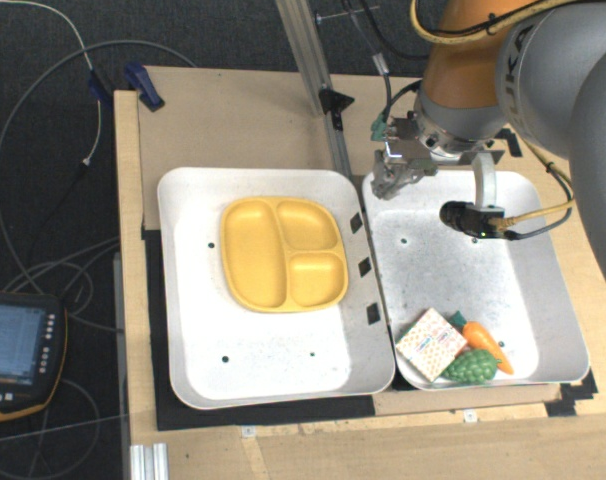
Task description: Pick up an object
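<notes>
Three small objects lie in the near corner of the right bin (543,268): a white patterned box (430,343), an orange carrot (484,340) and a green bumpy item (472,368), all touching one another. My gripper (391,176) hangs at the far left corner of the right bin, well away from those objects. Nothing shows in its grasp.
A yellow divided plate (283,253) lies in the left bin (188,298). A metal pole (313,58) rises behind the bins, close to the gripper. A black fitting (471,217) with a yellow cable hangs off the arm over the right bin. A tablet (18,348) sits at far left.
</notes>
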